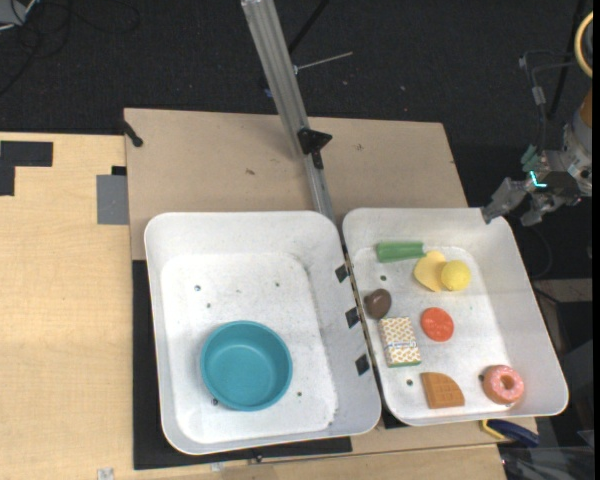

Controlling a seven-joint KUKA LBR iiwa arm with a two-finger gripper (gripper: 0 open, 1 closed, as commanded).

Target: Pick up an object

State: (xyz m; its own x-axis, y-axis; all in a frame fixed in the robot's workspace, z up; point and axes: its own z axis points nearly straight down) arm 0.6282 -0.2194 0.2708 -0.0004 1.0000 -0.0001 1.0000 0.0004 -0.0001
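Objects for picking lie in the right bin: a green bar near the far wall, a yellow lumpy toy just beside it, a dark brown rounded piece, a red-orange disc, a patterned rectangular block, an orange-brown wedge and a pink ringed doughnut near the front right corner. The patterned block's markings are too small to read. The left bin bears a teal bowl in its near half. The gripper sits at the right edge, above and outside the right bin's far corner, apart from every object; it is dark and partly cut off. A slanted metal rail crosses the bench behind the bins.
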